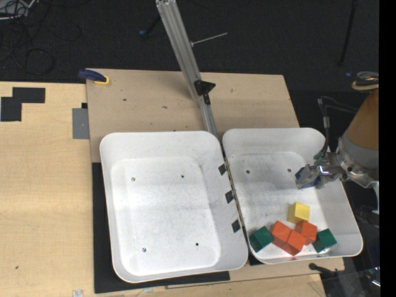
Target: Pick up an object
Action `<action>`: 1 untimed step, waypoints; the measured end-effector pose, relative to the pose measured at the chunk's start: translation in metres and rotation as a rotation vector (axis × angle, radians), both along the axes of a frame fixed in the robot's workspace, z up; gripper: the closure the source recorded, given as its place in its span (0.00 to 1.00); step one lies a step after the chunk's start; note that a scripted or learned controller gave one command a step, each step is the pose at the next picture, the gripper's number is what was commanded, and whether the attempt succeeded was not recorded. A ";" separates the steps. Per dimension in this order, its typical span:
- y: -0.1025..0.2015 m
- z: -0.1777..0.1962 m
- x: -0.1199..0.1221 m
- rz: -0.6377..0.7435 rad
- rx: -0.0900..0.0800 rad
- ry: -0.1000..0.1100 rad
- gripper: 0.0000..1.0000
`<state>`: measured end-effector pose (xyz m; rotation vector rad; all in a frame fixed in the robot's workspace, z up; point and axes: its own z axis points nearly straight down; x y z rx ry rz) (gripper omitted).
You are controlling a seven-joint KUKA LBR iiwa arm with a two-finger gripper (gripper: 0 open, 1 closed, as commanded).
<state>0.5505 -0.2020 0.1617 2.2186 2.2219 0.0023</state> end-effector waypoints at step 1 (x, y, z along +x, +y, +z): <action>-0.004 0.043 0.003 -0.001 -0.001 0.000 1.00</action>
